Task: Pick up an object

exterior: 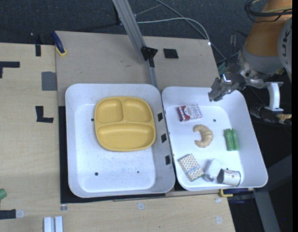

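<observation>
Hovering tool (217, 94) at bin rim (236, 92)

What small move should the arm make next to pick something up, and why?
Probably move the gripper inward over the right white bin toward the small red-and-white packet, then lower. The gripper sits at that bin's far rim holding nothing visible, and the packet looks nearest, lying apart from the tan croissant.
</observation>
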`<action>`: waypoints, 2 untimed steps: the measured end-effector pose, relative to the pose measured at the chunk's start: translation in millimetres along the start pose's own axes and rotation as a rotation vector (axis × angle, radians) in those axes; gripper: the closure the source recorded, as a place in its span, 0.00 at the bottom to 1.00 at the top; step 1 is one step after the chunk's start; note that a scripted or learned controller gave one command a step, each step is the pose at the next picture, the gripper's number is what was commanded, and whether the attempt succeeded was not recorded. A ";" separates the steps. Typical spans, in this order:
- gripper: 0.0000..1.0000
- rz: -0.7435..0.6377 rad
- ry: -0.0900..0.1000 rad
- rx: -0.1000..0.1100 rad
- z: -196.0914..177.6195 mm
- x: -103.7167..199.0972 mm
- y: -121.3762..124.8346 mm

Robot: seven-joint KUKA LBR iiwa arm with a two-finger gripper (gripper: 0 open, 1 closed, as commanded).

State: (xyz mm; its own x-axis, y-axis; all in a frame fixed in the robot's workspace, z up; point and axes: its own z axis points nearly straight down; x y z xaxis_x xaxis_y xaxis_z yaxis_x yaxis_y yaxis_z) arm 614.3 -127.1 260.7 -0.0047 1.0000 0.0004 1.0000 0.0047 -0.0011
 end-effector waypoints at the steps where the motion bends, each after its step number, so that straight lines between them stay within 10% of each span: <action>1: 1.00 0.000 0.000 0.001 6.0 44.1 8.6; 2: 1.00 -0.001 0.001 0.000 6.2 90.5 7.9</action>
State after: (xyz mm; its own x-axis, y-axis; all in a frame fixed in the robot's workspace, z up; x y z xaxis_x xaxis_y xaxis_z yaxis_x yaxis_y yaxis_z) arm 621.8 -36.5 254.5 -0.0055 1.0000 0.0009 1.0000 0.0055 -0.0016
